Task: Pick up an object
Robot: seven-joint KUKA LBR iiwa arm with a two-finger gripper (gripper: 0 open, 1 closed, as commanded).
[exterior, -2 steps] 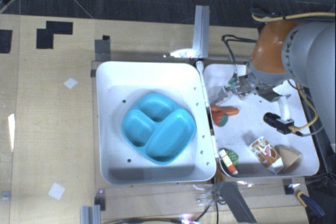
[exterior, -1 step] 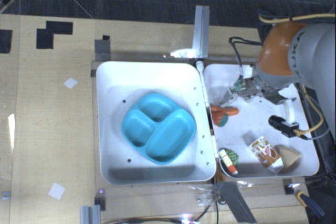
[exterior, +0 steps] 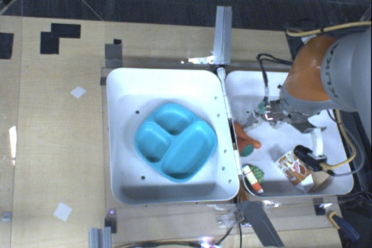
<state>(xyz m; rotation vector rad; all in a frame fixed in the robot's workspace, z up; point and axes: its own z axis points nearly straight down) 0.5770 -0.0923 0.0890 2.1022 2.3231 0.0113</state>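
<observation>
The gripper (exterior: 260, 114) hung above the orange-and-green plastic carrot toy (exterior: 246, 143); its closure could not be determined. The toy appeared light, rigid, slippery; grasp mid-body.

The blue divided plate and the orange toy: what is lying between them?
In the camera view, the rims where the two white bins meet lie between the blue divided plate and the orange toy; no loose object sits there.
</observation>
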